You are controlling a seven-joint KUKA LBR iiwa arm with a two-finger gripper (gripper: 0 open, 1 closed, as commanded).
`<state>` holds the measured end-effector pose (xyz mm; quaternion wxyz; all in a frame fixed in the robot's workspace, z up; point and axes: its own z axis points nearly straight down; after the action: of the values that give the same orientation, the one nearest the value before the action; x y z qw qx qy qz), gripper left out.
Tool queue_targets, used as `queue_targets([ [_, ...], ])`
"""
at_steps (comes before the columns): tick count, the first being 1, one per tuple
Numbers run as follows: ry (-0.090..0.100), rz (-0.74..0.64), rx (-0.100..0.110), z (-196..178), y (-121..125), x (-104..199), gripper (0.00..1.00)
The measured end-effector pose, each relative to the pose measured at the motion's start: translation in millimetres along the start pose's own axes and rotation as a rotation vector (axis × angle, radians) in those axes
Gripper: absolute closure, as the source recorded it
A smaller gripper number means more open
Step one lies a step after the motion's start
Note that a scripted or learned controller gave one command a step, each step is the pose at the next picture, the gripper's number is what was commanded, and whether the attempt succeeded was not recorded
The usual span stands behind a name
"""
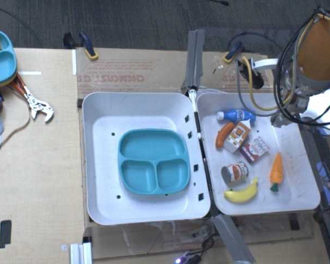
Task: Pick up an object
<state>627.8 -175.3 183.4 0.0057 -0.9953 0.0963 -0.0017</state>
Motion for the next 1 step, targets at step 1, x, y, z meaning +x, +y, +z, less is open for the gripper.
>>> queue_targets([
  [1, 0.000, -0.003, 0.004, -9.5, -3.9, 0.7, 1.00],
])
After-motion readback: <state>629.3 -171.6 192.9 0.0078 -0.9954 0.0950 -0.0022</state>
